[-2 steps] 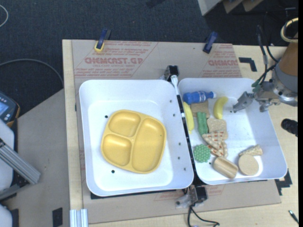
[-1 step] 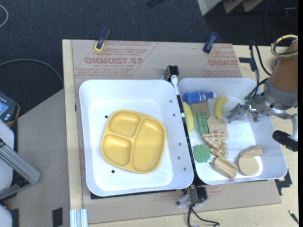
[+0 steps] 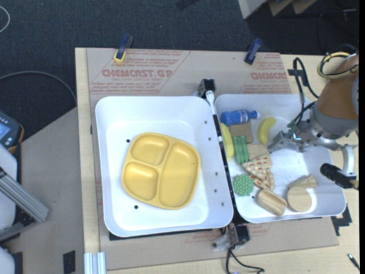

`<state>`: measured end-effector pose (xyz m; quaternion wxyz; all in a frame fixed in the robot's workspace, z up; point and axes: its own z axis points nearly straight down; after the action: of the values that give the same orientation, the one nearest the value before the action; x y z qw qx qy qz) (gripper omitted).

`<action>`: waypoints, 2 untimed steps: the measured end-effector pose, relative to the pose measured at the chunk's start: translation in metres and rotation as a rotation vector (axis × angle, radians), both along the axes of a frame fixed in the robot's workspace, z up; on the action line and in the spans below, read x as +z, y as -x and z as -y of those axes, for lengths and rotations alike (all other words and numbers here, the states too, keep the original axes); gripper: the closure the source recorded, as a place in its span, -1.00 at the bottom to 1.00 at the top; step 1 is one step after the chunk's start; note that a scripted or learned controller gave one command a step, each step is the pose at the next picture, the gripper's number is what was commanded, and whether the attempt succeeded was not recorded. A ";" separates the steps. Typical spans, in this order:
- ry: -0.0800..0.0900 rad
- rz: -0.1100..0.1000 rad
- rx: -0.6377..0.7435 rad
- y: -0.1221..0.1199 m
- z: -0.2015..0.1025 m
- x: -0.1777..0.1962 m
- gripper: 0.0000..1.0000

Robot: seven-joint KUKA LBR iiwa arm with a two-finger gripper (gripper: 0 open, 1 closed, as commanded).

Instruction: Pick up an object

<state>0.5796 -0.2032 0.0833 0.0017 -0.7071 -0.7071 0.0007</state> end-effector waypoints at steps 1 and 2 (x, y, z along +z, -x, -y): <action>0.002 0.004 -0.001 -0.001 0.001 0.012 1.00; 0.004 0.009 0.000 -0.003 -0.001 0.055 1.00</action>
<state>0.5824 -0.2020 0.1386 -0.0027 -0.7070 -0.7072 -0.0010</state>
